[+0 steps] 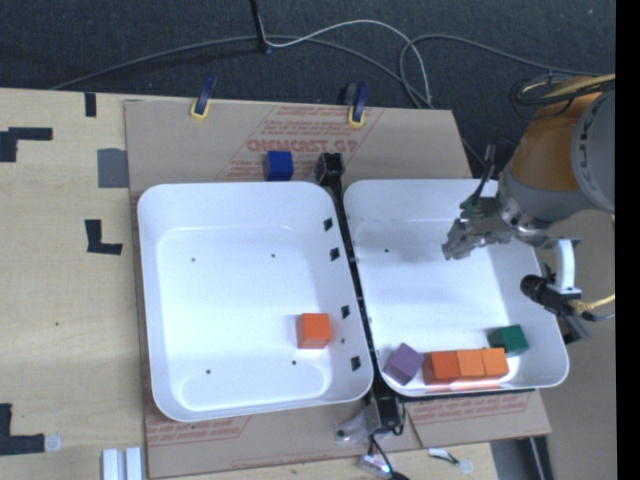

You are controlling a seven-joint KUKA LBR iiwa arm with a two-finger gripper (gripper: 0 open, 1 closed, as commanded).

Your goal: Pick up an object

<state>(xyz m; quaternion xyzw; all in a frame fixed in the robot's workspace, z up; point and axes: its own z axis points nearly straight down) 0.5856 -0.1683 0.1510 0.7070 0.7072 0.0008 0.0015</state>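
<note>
In the left bin [200, 208] an orange cube [314, 330] lies toward the near right. The right bin [400, 193] holds a purple block [403, 363], a long orange block [465, 366] and a green block [510, 339] along its near edge. My gripper [462, 243] hangs over the far right part of the right bin, well behind those blocks. Nothing shows between its fingers, and their spread is too small and dark to read.
A blue cube [279, 164] sits on the cardboard behind the left bin, beside a black clamp [329, 168] at the bins' joint. Cables run across the dark floor behind. The arm's orange band [550, 148] and grey wrist cover the right bin's far right corner.
</note>
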